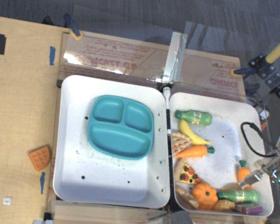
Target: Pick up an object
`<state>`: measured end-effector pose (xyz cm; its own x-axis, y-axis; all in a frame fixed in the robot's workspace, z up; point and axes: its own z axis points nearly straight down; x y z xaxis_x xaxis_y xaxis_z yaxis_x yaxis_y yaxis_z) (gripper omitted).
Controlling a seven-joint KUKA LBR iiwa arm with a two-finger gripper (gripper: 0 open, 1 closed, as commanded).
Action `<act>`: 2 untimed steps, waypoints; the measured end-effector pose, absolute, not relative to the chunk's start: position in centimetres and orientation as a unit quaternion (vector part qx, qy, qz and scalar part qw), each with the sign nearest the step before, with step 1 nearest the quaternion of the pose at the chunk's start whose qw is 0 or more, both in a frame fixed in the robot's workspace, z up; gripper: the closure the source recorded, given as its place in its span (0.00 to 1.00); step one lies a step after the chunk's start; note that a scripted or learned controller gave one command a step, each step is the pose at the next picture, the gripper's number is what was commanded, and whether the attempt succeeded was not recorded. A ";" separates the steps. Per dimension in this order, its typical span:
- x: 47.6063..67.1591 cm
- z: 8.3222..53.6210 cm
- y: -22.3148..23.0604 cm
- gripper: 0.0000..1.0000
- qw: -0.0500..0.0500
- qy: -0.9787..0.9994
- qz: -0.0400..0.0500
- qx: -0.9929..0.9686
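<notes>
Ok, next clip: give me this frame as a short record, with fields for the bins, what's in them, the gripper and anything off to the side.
left bin: holds a teal divided plate
right bin: toy food along its left and near sides
items: green bottle, banana, carrot, pizza slice, pumpkin, second green bottle
gripper: low at the right bin's right side, beside a small orange piece; grasp unclear
outside the bins: waffle on the bench left of the left bin

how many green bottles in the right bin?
2. One green bottle lies at the bin's far-left corner, above the banana. The other green bottle lies along the near-right edge, beside the pumpkin. More could sit under the pile.
</notes>
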<state>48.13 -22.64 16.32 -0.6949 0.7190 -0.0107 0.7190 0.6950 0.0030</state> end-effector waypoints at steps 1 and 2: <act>48.5 9.0 -22.4 0.00 0.008 0.949 0.000 0.314; 48.5 9.0 -22.3 0.00 0.008 0.958 0.000 0.288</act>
<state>48.48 -22.33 9.04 -0.8340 0.5515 -0.0155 0.5515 0.8341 0.0046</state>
